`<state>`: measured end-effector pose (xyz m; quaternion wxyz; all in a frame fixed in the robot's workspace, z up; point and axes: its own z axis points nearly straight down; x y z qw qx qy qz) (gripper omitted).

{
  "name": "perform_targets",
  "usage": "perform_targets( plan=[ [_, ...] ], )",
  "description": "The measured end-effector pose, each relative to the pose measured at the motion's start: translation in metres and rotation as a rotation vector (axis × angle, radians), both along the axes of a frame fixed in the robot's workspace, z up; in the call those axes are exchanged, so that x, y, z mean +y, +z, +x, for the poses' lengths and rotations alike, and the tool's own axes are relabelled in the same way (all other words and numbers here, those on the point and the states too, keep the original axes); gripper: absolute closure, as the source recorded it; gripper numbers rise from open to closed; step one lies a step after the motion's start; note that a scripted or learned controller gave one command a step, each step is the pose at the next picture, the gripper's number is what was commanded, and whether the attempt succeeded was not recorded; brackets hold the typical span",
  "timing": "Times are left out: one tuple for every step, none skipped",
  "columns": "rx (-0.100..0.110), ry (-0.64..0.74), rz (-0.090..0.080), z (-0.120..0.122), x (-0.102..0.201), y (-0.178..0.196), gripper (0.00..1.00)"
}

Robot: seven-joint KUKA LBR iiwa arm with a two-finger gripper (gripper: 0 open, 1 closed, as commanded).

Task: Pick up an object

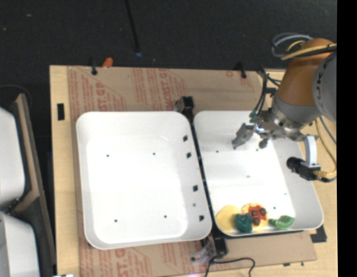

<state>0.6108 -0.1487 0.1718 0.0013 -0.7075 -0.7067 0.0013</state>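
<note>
Looking down on the bench (63, 154), we find the gripper (252, 137) hanging over the upper part of the right bin (242, 172), toward that bin's twelve o'clock edge. Its two fingers (242, 136) are spread apart with nothing between them. The grey arm with its orange band (300, 79) comes in from three o'clock.

The objects lie well apart from the gripper, heaped in the right bin's near corner at about six o'clock. There we see a pale yellow piece (227, 217) at nine o'clock of the heap, a teal object (244, 224) just beside it, a red and dark object (257, 212) touching the teal one at its one o'clock, and a green object (282, 221) at three o'clock of the group. We cannot tell exactly what each one is.

The left bin (138, 178) sits just beside the right one, at its nine o'clock, the two rims touching along a row of black clips (193, 172).
</note>
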Motion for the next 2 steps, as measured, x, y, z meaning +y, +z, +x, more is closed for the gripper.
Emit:
perform_targets(
  plan=[
    [0.0, 0.001, 0.0, 0.007, 0.0, -0.046, 0.0],
    [-0.002, 0.001, 0.0, 0.007, 0.0, -0.072, 0.0]
  ],
)
